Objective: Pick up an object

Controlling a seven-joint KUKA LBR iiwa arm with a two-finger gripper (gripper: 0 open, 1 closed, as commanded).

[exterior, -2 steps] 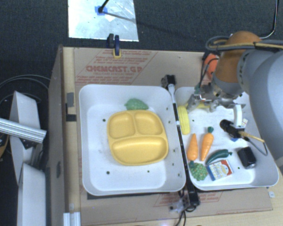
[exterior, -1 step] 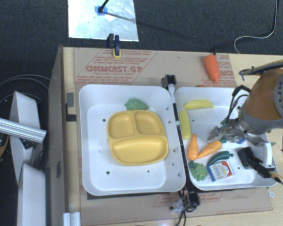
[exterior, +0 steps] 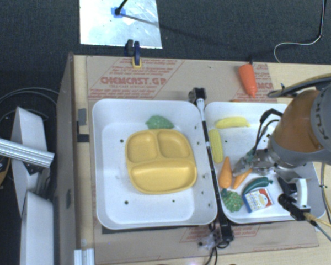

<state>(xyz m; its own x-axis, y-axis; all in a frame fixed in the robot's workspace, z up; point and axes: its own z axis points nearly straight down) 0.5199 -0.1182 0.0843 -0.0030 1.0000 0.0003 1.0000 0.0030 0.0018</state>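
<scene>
We see the end effector low in the right bin, touching a small carrot; whether it pinches it we cannot tell. A larger carrot, corn and a banana lie nearby. A yellow plate fills the left bin.
</scene>
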